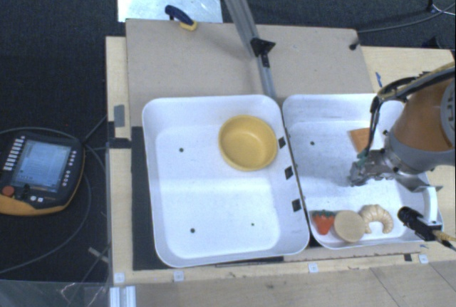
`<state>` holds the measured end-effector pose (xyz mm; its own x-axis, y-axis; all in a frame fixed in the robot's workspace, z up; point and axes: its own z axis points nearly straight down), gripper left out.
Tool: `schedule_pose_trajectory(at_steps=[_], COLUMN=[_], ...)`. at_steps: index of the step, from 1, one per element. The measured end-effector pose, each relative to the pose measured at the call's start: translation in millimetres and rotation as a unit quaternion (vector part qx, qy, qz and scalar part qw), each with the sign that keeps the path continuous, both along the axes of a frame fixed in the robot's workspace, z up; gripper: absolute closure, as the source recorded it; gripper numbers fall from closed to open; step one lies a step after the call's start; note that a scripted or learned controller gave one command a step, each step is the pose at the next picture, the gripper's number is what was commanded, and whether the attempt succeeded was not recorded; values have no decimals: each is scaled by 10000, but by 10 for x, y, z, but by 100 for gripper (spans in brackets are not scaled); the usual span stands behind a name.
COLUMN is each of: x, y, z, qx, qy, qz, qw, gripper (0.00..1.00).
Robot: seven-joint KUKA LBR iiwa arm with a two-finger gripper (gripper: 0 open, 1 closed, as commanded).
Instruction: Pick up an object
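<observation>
Over the right bin (pixel 313 117) I see my arm (pixel 420 127) reaching in, with the gripper (pixel 362 175) hanging low above the bin's bare floor, toward its far-right side. I cannot tell how the pincer stands, as the wrist hides it from this slant. Nothing shows clamped in it. Relative to the gripper, the candidates lie like this: an orange wedge (pixel 360 137) sits just beyond it, partly hidden by the arm, while a red strawberry-like piece (pixel 323 222), a tan round disc (pixel 349 226) and a pale croissant shape (pixel 377 217) line up well nearer the bin's front rim. A yellow bowl (pixel 247 142) rests well to its left, in the left bin (pixel 167 184). I judge this as the approach step, with no grasp yet made. Next I would expect to centre over one chosen piece, descend, and confirm the object is caught before lifting.
</observation>
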<state>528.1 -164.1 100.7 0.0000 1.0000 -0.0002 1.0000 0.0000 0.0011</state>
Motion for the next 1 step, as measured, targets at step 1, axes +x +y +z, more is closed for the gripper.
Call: schedule_pose_trajectory(at_steps=[1], x=[40], y=[76], z=[586], qx=[-3], qy=[-20], qz=[6], qw=[10000], gripper=[100])
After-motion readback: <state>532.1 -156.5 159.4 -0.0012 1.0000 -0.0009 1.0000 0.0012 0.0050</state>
